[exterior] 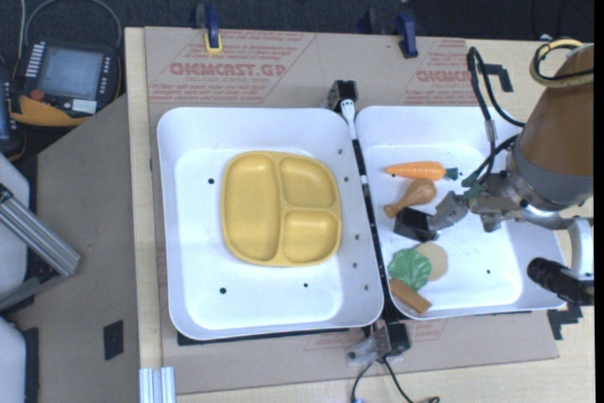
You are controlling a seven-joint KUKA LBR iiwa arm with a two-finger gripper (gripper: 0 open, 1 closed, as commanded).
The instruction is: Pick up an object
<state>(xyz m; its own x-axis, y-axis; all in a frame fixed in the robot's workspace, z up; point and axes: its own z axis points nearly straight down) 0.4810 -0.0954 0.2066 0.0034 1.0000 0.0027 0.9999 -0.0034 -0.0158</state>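
Note:
In the right bin [491,283], several toy foods lie near the left wall. An orange carrot [415,171] sits furthest back, and a brown drumstick-shaped piece [415,194] is just in front of it. Nearer the front are a green leafy piece [410,266], a tan round disc [434,261] and an orange-brown stick [411,298]. My gripper [421,222] is low in this bin, between the drumstick piece and the green piece, with its black tip close to both. I see nothing lifted by it.
The left bin [189,241] holds a yellow plate [280,207] with three compartments. A black ridge [363,193] divides the two bins. The arm's grey and orange body [557,146] covers the right bin's right side, with cables [486,99] looping above it.

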